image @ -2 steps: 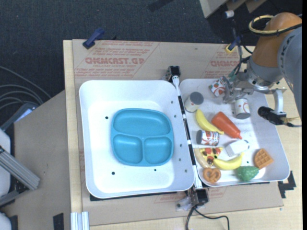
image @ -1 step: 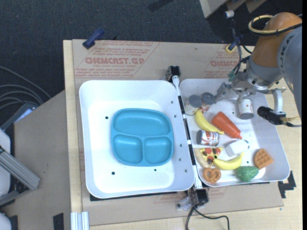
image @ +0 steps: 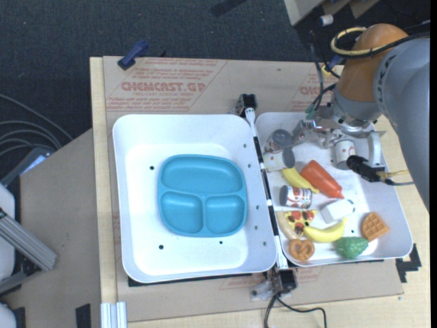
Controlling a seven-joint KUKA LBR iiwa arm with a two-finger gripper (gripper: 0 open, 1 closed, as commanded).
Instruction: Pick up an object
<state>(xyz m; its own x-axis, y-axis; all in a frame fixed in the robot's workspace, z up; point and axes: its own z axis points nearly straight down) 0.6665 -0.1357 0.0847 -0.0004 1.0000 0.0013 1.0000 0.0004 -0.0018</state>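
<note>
Right bin [image: 392, 203], contents: carrot [image: 321, 178], two bananas, can [image: 297, 197], waffle [image: 374, 226], broccoli [image: 351, 247], pretzel [image: 301, 249], grey disc [image: 280, 139], other small pieces. Left bin [image: 130, 183]: blue tray [image: 202, 195].

My claw [image: 339, 137]: hanging over the far end of the right bin, above its clutter. Whether it is wide or narrow I cannot tell; my wrist hides it.

Chosen item: carrot. Location: middle of the right bin, just beside the near banana [image: 295, 178], near my claw. Appearance: orange-red, tapered, lying slantwise, thick end toward the far wall.

Handling, as I judge it: likely a light plastic toy, stiff, smooth and somewhat slippery, not fragile. Best hold: across the thick middle, jaws square to its length, so the taper does not squeeze it out.
</note>
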